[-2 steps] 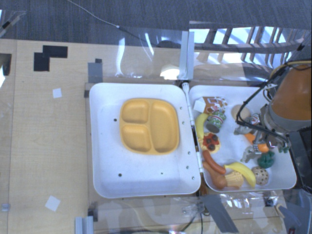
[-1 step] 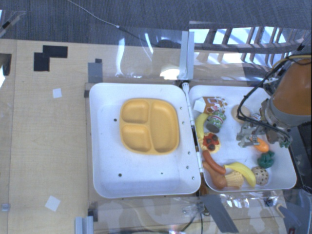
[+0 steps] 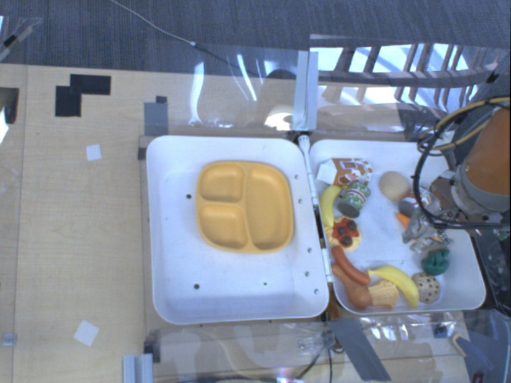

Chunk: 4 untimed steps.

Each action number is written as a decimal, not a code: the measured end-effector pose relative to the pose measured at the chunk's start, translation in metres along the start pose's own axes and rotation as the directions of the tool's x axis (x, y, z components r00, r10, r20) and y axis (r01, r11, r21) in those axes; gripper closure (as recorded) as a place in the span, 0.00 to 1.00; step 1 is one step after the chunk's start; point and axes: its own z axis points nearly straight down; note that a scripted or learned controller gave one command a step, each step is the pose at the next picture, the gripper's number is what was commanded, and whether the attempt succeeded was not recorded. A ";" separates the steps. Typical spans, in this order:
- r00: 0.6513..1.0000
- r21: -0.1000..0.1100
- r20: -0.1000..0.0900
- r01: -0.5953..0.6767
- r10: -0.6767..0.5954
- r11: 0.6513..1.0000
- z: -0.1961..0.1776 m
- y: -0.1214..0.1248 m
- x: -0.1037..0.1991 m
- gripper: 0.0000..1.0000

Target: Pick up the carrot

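The claw (image 3: pixel 421 228) was down in the right bin (image 3: pixel 471 298), at its right side, with the carrot (image 3: pixel 403 220) showing as a small orange sliver just at its left — touching or merely beside, I could not tell. Whether the claw was apart or together could not be made out; the metal there blurred into glare. As I judged it, the reach was made but the lift was not. The left bin (image 3: pixel 172 294) held a yellow divided plate (image 3: pixel 243 206). Most of the carrot lay hidden under the wrist.
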 end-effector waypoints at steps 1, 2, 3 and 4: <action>0.991 0.002 0.002 0.132 -0.132 0.991 0.043 -0.033 -0.034 1.00; 0.860 0.007 0.002 0.509 -0.509 0.860 0.042 -0.002 0.012 1.00; 0.861 0.016 0.006 0.509 -0.509 0.861 0.029 -0.003 0.008 1.00; 0.864 0.001 0.001 0.503 -0.503 0.864 0.043 -0.032 -0.033 1.00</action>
